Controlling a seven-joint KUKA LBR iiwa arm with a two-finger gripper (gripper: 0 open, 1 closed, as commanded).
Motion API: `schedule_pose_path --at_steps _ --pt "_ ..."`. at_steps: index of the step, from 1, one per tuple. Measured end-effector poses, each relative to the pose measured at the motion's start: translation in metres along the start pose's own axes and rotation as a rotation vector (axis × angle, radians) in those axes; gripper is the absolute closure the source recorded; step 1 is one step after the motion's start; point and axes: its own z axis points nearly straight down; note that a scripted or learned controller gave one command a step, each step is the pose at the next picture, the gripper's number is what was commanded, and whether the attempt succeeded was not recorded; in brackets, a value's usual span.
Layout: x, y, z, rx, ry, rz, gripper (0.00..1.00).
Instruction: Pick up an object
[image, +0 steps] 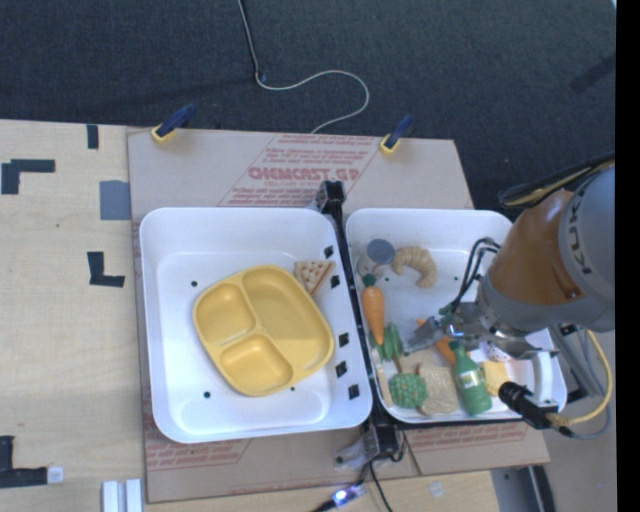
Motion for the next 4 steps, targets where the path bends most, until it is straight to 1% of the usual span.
schedule_pose_path --at_steps 1,2,3,4 --pt "-0.005 0.005 0.015 -0.015 -0.007 0.003 0.00" --pt "0.001 0.003 0.006 -0.004 0.005 0.000 1.00" --pt "-0.007 -0.004 -0.047 0.001 0.004 0.000 1.00" --pt "-0.009 0.003 -0.107 -0.003 0.003 -0.001 1.00"
